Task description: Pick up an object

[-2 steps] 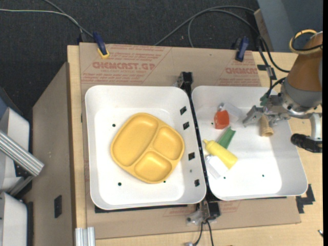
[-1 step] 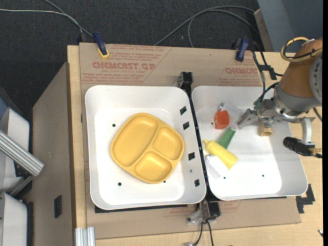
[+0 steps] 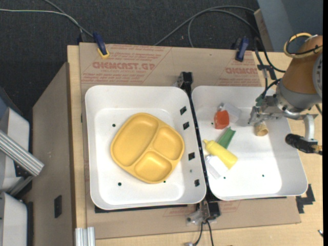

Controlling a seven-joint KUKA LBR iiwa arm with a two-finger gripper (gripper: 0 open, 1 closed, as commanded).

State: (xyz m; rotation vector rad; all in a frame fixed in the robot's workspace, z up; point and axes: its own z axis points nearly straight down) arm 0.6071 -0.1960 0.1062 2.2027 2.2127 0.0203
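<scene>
Grey arm with an orange band hangs over the right white bin, its jaws' state impossible to tell.

The gripper (image 3: 259,116) sits low at the upper right of the shallow, glossy white plastic right bin (image 3: 271,181), just above a small tan cork-like cylinder (image 3: 262,130); whether it touches that piece cannot be told. Left of it lies a small orange-red bottle with a pale cap (image 3: 221,118), below it a flat green stick-shaped piece (image 3: 225,137), and touching that a smooth yellow squeeze bottle (image 3: 220,152) lying slantwise beside a white scrap (image 3: 212,166). The left white bin (image 3: 97,152) holds a matte yellow three-compartment plastic plate (image 3: 147,147). Both bins rest on a brown cardboard-covered counter (image 3: 128,63).
</scene>
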